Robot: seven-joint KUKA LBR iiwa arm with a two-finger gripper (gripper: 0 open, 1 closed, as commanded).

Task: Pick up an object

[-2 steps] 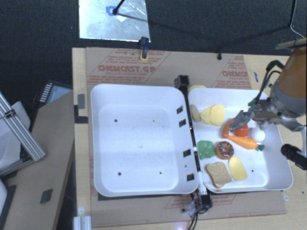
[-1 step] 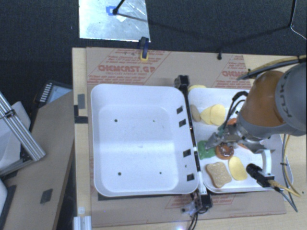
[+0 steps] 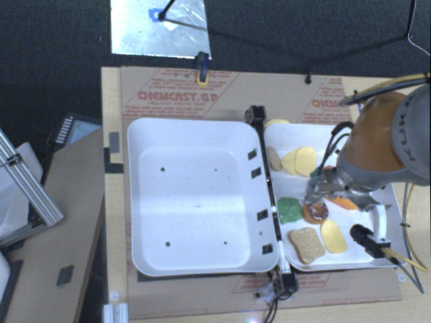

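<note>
Hovering claw (image 3: 315, 197) low over brown round piece (image 3: 315, 212), green piece (image 3: 289, 209) just left; can't tell open or closed tbh. Drop straight, avoid neighbours.

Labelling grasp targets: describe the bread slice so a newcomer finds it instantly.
Of the two white bins, take the right bin, where the arm reaches in. Go to its near edge: the bread slice lies flat there, just left of a yellow piece, below the green piece. It alone is tan, squarish and brown-crusted.
</note>
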